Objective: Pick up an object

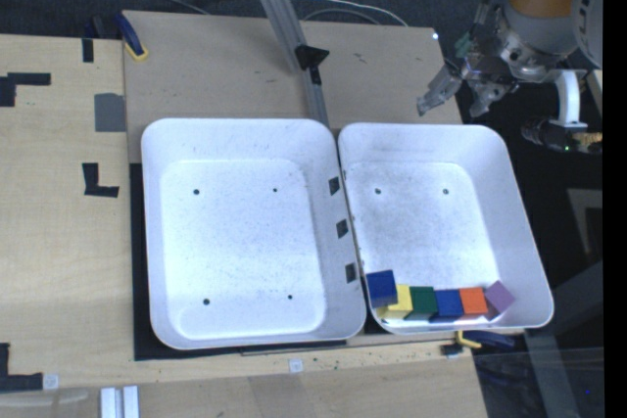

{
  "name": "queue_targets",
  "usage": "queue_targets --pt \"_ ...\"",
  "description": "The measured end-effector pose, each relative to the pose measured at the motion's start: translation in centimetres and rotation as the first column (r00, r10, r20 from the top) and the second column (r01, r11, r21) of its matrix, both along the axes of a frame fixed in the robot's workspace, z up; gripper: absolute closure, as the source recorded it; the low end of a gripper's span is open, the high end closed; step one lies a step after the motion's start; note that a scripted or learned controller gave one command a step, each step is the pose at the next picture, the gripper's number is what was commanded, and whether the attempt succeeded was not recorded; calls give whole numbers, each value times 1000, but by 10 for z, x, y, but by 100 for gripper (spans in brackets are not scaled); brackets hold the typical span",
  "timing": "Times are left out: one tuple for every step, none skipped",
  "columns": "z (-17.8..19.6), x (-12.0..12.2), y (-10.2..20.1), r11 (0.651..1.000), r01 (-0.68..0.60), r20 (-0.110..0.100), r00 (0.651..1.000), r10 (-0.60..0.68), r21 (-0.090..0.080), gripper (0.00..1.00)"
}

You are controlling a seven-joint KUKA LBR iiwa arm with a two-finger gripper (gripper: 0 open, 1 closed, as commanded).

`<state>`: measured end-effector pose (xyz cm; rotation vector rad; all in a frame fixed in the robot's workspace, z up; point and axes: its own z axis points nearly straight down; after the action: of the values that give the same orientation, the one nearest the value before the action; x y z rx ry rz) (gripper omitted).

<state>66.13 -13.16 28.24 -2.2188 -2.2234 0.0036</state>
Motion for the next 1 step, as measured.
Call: queue_targets --pt "-57 -135 5 1000 4 -7 1000 -4 2 0"
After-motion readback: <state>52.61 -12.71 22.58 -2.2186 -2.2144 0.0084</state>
